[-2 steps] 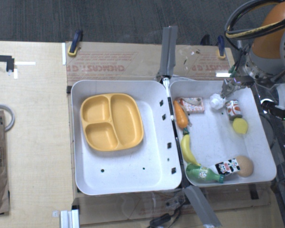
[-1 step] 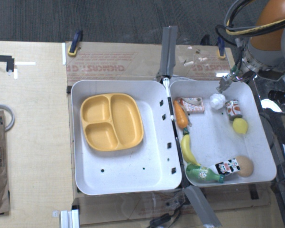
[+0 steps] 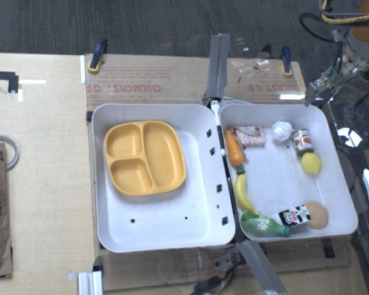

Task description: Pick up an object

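Lying in the right bin (image 3: 331, 165) are a carrot (image 3: 234, 150), a banana (image 3: 242, 193), a green bottle (image 3: 263, 225), a lemon (image 3: 310, 163), a small can (image 3: 302, 141), a crumpled white ball (image 3: 282, 129), a snack packet (image 3: 250, 136), a black-and-white carton (image 3: 295, 216) and a tan round object (image 3: 317, 215). A yellow divided plate (image 3: 145, 157) sits in the left bin (image 3: 172, 226). The arm (image 3: 356, 39) stands at the upper right, beyond the bin's corner.

The arm (image 3: 356, 17) is cut off at the top right corner, its tool unseen.
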Robot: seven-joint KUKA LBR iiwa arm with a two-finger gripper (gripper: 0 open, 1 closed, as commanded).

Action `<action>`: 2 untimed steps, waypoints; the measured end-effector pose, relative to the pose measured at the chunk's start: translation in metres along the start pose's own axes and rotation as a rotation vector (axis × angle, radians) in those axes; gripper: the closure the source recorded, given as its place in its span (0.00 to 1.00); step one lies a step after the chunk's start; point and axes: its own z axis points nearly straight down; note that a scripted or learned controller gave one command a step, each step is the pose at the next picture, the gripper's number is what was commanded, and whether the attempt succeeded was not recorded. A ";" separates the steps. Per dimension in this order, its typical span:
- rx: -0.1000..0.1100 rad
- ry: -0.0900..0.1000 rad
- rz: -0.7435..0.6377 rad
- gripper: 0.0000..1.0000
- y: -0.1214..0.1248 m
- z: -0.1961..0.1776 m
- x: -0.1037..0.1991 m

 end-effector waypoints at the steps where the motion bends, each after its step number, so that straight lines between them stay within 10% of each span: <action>1: 0.002 0.003 0.100 1.00 0.022 0.028 0.039; 2: 0.002 0.002 0.029 1.00 0.028 0.052 0.054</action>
